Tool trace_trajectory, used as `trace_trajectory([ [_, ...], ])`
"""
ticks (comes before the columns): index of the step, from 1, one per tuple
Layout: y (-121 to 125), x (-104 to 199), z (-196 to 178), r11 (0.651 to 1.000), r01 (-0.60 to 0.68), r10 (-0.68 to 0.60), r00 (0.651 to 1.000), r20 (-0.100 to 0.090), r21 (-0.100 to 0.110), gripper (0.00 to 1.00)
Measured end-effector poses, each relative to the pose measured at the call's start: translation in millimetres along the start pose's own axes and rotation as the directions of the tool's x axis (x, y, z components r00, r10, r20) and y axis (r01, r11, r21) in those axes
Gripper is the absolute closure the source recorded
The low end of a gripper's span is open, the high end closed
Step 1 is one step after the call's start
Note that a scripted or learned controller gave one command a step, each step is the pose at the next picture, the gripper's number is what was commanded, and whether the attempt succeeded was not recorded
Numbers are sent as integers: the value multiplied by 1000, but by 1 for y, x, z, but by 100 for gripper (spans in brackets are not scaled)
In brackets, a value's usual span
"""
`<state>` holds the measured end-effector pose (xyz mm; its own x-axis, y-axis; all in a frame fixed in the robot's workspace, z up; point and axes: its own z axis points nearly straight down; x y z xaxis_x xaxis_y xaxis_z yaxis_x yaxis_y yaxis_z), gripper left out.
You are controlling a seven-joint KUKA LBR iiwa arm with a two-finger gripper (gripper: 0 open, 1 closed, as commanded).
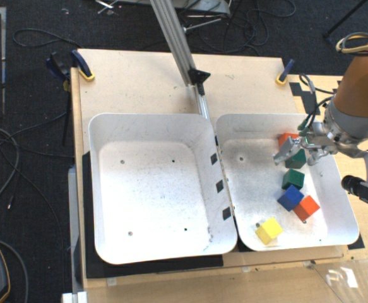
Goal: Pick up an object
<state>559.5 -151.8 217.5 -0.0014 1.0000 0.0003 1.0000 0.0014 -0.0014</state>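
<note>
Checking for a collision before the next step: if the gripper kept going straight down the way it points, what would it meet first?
Probably the dark green block directly beneath the gripper, in the right bin. Depth is unclear from this slanted view, so it may already be touching it.

Two white bins [152,131] on wooden bench [146,81]; cables [19,40] on dark floor.
</note>
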Motion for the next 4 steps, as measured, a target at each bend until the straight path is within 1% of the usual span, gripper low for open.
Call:
trace_trajectory([
  [1,-27,-57,124,1000,-5,5,1000,1,-3,0],
  [2,-26,-55,111,1000,-2,2,1000,2,-6,100],
  [3,-26,-55,112,1000,-2,2,1000,2,-5,0],
  [4,-70,-37,121,1000,-3,3,1000,2,-4,0],
])
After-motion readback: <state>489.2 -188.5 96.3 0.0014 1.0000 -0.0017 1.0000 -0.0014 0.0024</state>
